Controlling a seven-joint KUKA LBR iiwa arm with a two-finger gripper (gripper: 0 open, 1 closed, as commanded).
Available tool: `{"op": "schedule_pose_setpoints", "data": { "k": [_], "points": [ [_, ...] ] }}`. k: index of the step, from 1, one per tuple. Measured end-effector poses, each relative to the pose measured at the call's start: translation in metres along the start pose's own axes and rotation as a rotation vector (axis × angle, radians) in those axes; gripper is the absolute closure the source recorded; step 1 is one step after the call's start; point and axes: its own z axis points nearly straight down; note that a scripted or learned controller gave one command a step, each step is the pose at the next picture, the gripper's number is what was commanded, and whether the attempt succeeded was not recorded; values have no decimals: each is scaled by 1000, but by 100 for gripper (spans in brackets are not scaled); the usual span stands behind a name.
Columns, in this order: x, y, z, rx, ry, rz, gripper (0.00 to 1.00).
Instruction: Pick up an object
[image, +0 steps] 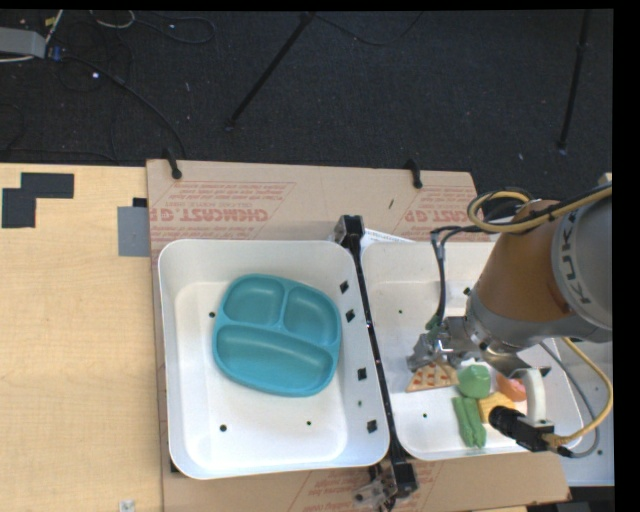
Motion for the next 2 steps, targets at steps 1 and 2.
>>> {"op": "schedule_pose_setpoints", "data": {
  "k": [1,2],
  "points": [
    [0,-5,-61,-2,0,0,100],
    [-1,-5,-85,-1,0,0,100]
  ]
}}
